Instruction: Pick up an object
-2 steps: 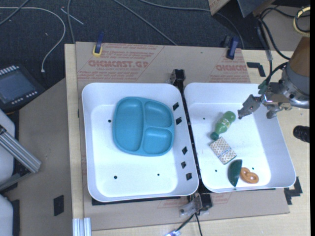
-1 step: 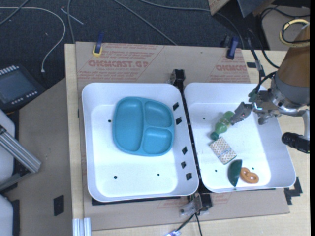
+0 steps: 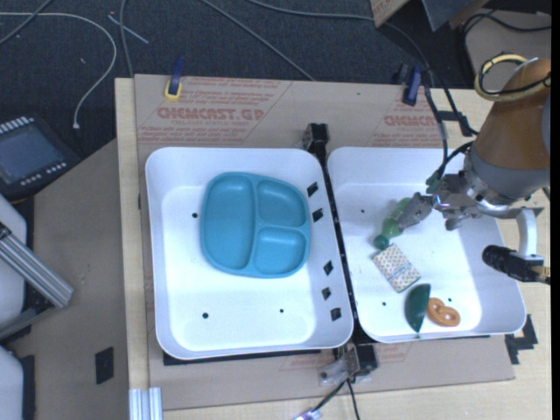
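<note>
Pretzel beside leaf, gripper above.

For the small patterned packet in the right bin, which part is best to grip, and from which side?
Likely across the short width of the patterned packet, coming straight down from above. It lies flat and turned diagonally on the right bin, so the hand should turn to match. Its long edges appear free of the green object.
</note>
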Controlling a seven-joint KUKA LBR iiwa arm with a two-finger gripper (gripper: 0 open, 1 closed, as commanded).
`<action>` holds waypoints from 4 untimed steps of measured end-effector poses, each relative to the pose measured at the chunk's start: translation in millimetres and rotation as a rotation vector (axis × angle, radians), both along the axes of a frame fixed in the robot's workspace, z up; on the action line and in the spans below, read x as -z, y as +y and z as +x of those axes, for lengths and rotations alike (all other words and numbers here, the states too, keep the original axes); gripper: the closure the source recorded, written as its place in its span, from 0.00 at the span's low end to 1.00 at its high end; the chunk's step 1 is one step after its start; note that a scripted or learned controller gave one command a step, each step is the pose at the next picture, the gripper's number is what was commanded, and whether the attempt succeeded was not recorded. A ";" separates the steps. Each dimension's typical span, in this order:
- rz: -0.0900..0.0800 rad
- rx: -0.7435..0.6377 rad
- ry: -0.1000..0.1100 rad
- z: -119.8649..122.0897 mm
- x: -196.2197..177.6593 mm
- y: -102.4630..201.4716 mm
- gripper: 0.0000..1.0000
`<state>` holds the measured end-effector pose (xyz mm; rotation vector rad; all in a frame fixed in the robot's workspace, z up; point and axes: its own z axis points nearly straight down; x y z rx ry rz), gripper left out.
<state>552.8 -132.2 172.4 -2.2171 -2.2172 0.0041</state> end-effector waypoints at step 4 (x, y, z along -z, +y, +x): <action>-0.004 -0.002 -0.014 14.2 -77.6 1.4 1.00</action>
